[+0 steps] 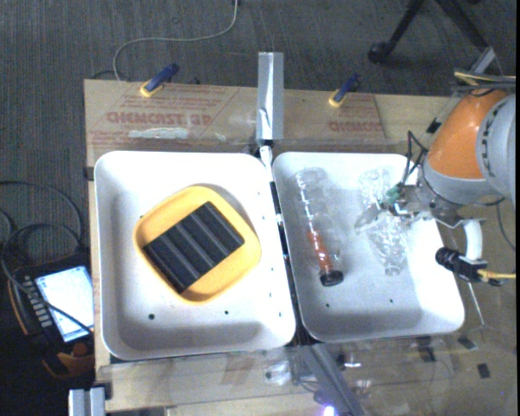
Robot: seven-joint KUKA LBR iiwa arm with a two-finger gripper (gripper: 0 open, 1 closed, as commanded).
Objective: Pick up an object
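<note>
Bins are sitting side by side on your surface [104, 111]: the left bin [121, 319] is holding a yellow tray [199, 243], the right bin [416, 306] a clear tube [316, 228] lying lengthwise, dark cap nearest you. Your hand [397, 199] is hovering over crumpled clear plastic [386, 232]; grip unreadable.

A yellow tray [198, 243] with a black ribbed insert lies flat, turned askew, in the left bin [113, 180]. In the right bin [433, 315] lie a clear tube [317, 224] with a dark cap and crumpled clear plastic [383, 224].
</note>
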